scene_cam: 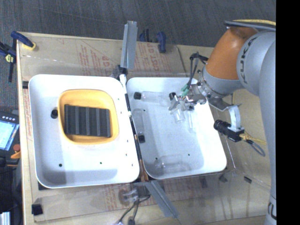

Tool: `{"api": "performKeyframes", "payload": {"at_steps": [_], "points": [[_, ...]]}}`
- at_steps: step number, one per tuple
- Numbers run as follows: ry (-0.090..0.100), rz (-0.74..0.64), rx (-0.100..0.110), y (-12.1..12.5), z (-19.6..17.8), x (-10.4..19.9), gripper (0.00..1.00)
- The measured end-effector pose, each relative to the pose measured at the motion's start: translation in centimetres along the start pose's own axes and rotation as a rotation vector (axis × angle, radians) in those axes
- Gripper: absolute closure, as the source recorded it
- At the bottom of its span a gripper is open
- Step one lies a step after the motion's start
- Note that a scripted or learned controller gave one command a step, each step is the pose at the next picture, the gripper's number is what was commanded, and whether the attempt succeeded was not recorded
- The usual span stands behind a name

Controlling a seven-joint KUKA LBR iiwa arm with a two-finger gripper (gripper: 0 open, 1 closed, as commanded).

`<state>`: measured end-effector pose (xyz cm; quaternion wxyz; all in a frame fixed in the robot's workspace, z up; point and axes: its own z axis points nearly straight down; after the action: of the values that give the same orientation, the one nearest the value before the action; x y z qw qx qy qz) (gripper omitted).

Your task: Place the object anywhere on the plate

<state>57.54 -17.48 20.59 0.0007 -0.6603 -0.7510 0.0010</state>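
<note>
A yellow plate (69, 99) lies in the left bin (70, 172). On it rests a dark grey ribbed block (87, 121), lying flat and covering most of the plate's middle. My gripper (180, 108) hangs over the upper middle of the right bin (211, 161), well apart from the plate and the block. I see nothing clearly held in it; the pale bin floor behind makes that spot hard to read.
A small black thing (55, 113) sits left of the plate. Another small black piece (137, 96) lies in the right bin's far left corner. Faint clear shapes (171, 163) show near that bin's front. Clamps and metal bars line the bench edges.
</note>
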Motion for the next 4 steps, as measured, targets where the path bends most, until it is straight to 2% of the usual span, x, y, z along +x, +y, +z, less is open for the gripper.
{"api": "performKeyframes", "payload": {"at_steps": [1,2,3,4], "points": [[0.001,-0.12,-0.001,5.1,-2.8,5.0,1.0],[0.002,-0.404,0.002,5.4,1.5,8.7,1.0],[0.002,-0.615,0.003,4.3,1.5,14.0,1.0],[-0.002,-0.856,-0.003,5.7,1.3,16.5,1.0]]}}
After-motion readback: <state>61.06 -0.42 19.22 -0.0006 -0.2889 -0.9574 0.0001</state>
